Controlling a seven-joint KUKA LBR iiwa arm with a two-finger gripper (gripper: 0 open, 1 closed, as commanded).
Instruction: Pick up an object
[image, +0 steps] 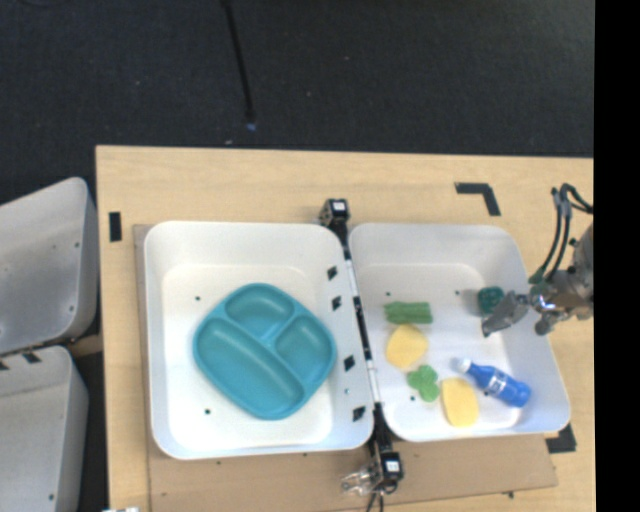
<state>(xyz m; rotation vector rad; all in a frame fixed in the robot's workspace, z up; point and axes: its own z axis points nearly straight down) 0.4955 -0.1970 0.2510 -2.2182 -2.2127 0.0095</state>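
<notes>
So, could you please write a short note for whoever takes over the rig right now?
Tool: low over the right bin's right side, beside a small teal object. Nothing visibly held; grip state too blurred to call.

Right bin contents: green block, yellow piece, small green piece, second yellow piece, blue bottle lying on its side.

Left bin: teal divided plate.

Done: arm is positioned in the right bin.
Left: pick up an object; all still lie in the bins.
</notes>
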